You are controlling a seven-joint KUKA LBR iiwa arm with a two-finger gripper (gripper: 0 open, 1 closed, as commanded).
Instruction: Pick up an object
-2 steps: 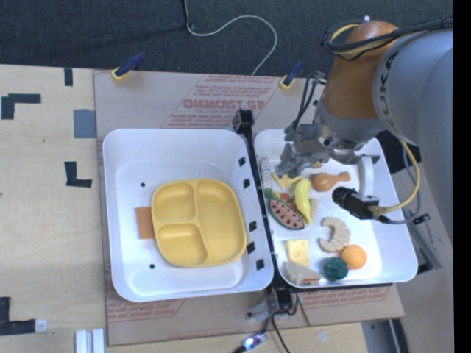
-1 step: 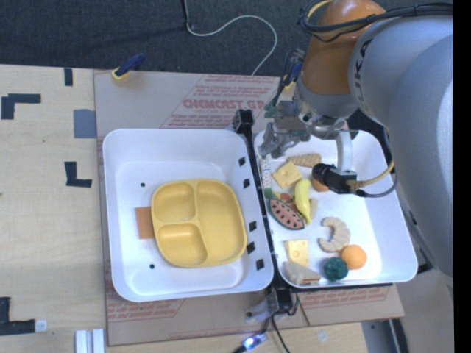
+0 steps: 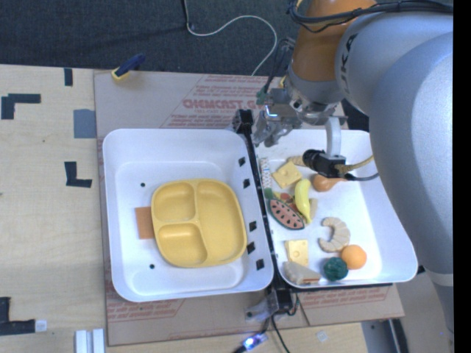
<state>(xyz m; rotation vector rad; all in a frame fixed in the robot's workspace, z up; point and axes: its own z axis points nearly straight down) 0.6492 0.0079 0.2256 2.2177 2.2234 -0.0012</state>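
The right bin [image 3: 383, 219] holds several toy foods: a cheese wedge [image 3: 287, 175], a banana [image 3: 302, 197], a watermelon slice [image 3: 286, 214], a pale croissant [image 3: 337, 232], an orange [image 3: 354, 257], a green ball [image 3: 335, 268], a square cheese slice [image 3: 298, 251] and a bread piece [image 3: 300, 273]. A small orange-brown fruit [image 3: 322, 183] lies near the bin's middle. My gripper [image 3: 272, 129] hangs over the far left corner of the right bin, just beyond the cheese wedge. I see nothing held in it.
The left bin [image 3: 118, 197] carries a yellow divided plate [image 3: 199, 221] with a brown card [image 3: 144, 223] at its left. Black clips line the wall between the bins [image 3: 254, 197]. The arm's grey body [image 3: 412, 123] covers the right side.
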